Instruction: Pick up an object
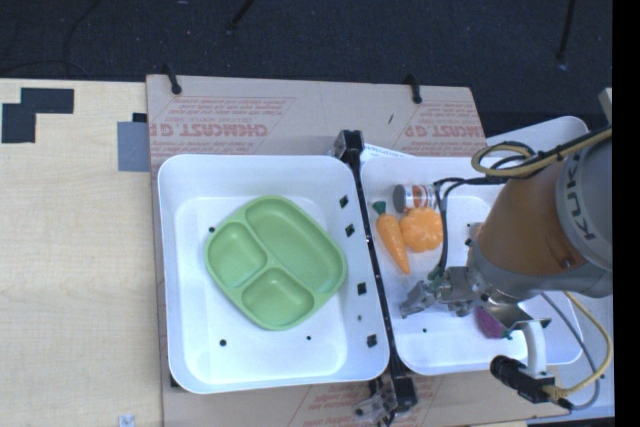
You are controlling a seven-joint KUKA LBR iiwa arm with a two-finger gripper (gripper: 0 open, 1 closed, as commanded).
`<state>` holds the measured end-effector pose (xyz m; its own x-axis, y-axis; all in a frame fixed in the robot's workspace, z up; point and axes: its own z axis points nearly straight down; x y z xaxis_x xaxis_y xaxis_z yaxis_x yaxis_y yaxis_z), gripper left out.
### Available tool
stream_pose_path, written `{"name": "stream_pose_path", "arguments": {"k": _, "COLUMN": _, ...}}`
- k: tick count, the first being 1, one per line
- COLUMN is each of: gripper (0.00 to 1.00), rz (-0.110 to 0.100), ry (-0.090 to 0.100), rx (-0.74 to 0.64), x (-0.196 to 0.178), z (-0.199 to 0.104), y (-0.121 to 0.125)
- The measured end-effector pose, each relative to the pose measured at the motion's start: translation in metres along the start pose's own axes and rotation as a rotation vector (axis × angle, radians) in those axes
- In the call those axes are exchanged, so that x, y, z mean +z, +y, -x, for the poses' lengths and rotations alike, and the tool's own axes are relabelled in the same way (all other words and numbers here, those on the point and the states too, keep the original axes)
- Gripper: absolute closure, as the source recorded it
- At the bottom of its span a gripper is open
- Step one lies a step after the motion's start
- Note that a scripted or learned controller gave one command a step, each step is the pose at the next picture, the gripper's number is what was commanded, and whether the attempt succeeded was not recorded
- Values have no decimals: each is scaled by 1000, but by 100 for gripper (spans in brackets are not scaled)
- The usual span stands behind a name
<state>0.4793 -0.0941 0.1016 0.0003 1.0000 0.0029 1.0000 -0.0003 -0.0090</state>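
Note:
In the right bin (440,355) lie an orange carrot (392,243), a round orange fruit (423,228) and a small jar with an orange band (413,195), all near the bin's far left side. A purple object (489,321) peeks out beneath the arm's wrist. My gripper (418,299) hangs low over the right bin, just below the carrot's tip, its fingers pointing left and spread apart. Nothing shows between them.
The left bin (190,335) holds a green divided plate (275,261). A black divider (366,255) runs between the two bins. The arm's orange and grey body (535,230) covers the right bin's right half. Cardboard (300,120) lies behind the bins.

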Motion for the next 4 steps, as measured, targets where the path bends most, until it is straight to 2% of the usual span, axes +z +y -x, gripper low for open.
{"name": "stream_pose_path", "arguments": {"k": 1, "gripper": 100, "rz": 2, "ry": -1, "rx": 8, "x": -13, "z": 2, "y": 1}}
{"name": "stream_pose_path", "arguments": {"k": 3, "gripper": 100, "rz": 11, "ry": -3, "rx": -1, "x": -107, "z": 4, "y": -2}}
{"name": "stream_pose_path", "arguments": {"k": 4, "gripper": 100, "rz": 7, "ry": -1, "rx": -5, "x": -115, "z": -49, "y": 27}}
